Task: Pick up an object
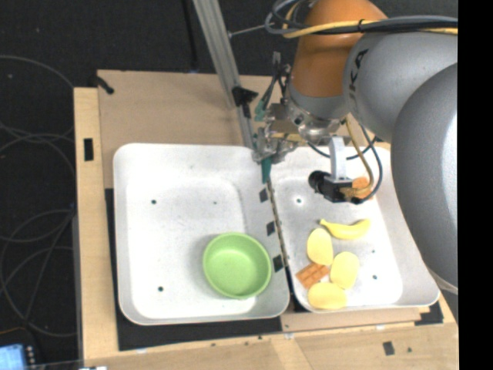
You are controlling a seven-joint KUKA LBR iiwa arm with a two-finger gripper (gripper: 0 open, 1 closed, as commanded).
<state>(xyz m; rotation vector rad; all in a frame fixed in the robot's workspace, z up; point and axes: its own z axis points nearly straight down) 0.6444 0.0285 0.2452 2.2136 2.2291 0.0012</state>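
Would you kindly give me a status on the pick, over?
Gripper over the wall between bins, far end. Banana, yellow slices and orange piece lie in right bin, untouched. Green bowl in left bin, apart from gripper.

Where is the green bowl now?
In the camera view, the green bowl sits in the left bin, at its lower right corner, close to the yellow pieces.

This is looking like a robotics lab, not anybody's kitchen. A big grey industrial arm [400, 91] is reaching in from 3 o'clock over a plain wooden bench [169, 106] that's carrying two shallow bins, the left bin [169, 183] and the right bin [385, 276]. A bare aluminium rail [217, 45] is sticking up at 12 o'clock, and loose cables [38, 133] are trailing over the dark floor [46, 21] at 9 o'clock.
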